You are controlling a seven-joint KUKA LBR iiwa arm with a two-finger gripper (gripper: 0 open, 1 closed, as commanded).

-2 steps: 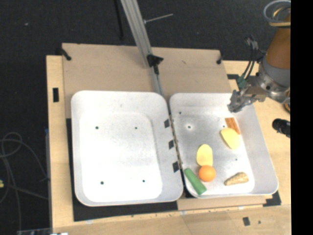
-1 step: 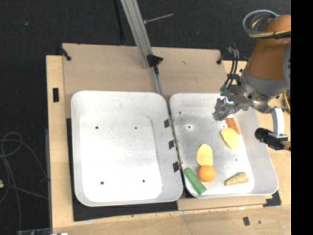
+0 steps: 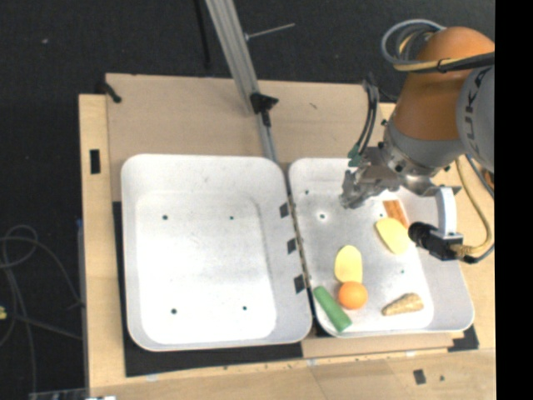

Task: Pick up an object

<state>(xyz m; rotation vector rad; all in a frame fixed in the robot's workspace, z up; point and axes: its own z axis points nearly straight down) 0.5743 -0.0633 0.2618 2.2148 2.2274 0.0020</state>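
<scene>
From above, the gripper (image 3: 360, 192) hung over the right bin (image 3: 321, 182) toward its twelve o'clock side; how its fingers stood I could not tell. The yellow pieces, orange ball (image 3: 353, 295) and green stick (image 3: 331, 308) lay toward five o'clock. Descending there, I judged, it would close on bare floor.

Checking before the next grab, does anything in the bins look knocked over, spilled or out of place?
Nothing looks spilled or damaged. One small oddity: the green stick lies tilted against the right bin's front-left rim, beside the orange ball.
</scene>
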